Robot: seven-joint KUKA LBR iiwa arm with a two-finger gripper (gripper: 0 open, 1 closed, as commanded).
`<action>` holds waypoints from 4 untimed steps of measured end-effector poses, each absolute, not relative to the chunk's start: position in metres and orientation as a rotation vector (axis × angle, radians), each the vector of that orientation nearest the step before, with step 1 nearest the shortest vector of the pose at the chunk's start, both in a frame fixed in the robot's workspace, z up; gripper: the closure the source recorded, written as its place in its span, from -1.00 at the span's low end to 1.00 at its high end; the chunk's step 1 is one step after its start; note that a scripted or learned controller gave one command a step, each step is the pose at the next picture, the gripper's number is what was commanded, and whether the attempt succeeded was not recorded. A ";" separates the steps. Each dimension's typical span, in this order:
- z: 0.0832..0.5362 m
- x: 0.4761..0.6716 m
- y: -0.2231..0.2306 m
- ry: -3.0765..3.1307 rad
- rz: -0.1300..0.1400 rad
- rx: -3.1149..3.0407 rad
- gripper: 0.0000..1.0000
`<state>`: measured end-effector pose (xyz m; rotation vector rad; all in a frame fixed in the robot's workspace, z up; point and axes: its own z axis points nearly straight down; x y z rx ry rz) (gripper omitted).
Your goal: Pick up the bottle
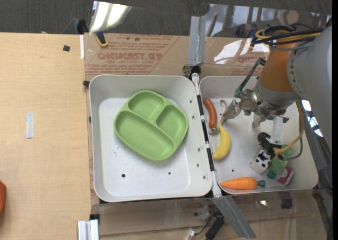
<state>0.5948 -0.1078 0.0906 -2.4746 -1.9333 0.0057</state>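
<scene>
The bottle (pixel 272 169) lies in the near right corner of the right bin (pixel 240 146); it has a green cap and a white and black label, and something red lies beside it. My gripper (pixel 242 119) hangs over the back middle of that bin, up and to the left of the bottle and well apart from it. Its metal fingers (pixel 228 113) are spread open with nothing between them. The grey arm with its orange band (pixel 277 73) covers the bin's back right part.
The right bin also holds a red sausage (pixel 212 113) by its left wall, a yellow banana (pixel 223 144) and an orange carrot (pixel 242 183) along the front wall. A green divided plate (pixel 151 124) lies in the left bin (pixel 105 175). Yellow cable (pixel 296 144) loops near the bottle.
</scene>
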 end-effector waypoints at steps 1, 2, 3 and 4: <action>0.086 0.654 -0.138 -1.891 0.024 -2.490 -1.00; 0.090 0.659 -0.202 -1.841 0.001 -2.534 -1.00; 0.091 0.658 -0.190 -1.808 0.005 -2.568 -1.00; 0.091 0.661 -0.203 -1.807 -0.003 -2.560 -1.00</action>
